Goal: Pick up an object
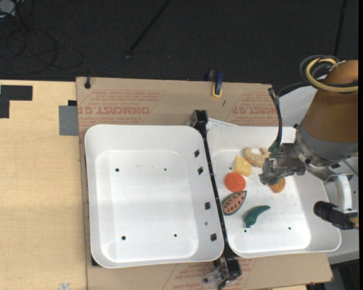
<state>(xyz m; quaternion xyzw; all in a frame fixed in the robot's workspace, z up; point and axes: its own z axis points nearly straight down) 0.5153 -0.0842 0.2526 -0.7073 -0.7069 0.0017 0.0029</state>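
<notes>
- Camera view caught the gripper low over the right bin, near its middle, touching or just above an orange piece; whether the claw was open or clamped could not be told.
- Toy food lay in that bin's left half: one cream piece, one yellow, one red disc, one melon slice, one green pepper, plus the orange piece, six in all.
- They looked like light, stiff, smooth plastic, likely slippery; a grip across each narrow middle seemed safest.
- Bins numbered two; the left bin held nothing visible.
</notes>
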